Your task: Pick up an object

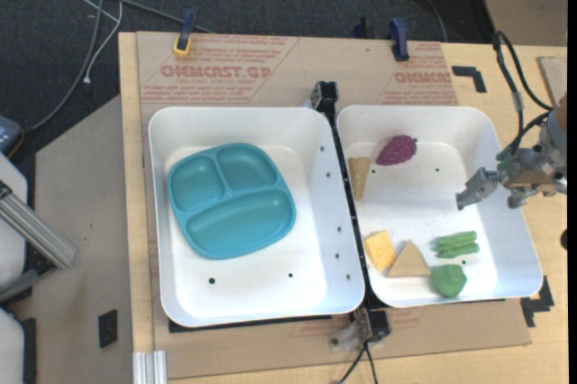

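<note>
The right bin (pixel 505 148) holds several toy foods: a purple grape bunch (pixel 396 150), a pale tan wedge (pixel 360 176) against the left wall, a yellow cheese block (pixel 380 249), a tan triangular piece (pixel 410 262), green beans (pixel 456 243) and a round green piece (pixel 448 280). My gripper (pixel 494 193) hangs over the right side of this bin, above the beans and right of the grapes. Its fingers are spread open with nothing between them.
The left bin (pixel 171 139) carries a blue divided plate (pixel 233 198). Both bins rest on a cardboard sheet (pixel 225 67) clamped at the back by two clips. Cables run across the dark floor behind the bench.
</note>
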Controlling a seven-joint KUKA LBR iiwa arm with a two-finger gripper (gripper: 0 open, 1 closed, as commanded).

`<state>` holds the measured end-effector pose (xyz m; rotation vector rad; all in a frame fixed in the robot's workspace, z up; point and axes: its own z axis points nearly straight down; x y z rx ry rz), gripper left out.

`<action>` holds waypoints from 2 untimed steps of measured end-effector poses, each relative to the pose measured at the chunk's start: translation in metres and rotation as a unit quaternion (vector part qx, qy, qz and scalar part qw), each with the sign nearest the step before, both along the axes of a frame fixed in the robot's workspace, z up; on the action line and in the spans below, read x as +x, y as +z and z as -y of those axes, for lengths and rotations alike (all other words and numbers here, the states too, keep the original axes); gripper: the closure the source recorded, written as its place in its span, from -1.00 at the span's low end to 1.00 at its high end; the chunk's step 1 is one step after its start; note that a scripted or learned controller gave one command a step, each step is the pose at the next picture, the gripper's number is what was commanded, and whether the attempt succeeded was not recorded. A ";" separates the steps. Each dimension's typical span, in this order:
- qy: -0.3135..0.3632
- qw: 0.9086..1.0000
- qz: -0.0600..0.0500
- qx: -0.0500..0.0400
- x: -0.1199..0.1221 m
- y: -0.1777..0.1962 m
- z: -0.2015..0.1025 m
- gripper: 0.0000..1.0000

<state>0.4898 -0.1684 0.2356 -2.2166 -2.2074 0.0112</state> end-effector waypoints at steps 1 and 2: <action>0.002 1.000 0.007 -0.002 0.003 0.007 -0.001 -1.00; 0.001 1.000 0.004 -0.001 0.008 -0.046 0.008 -1.00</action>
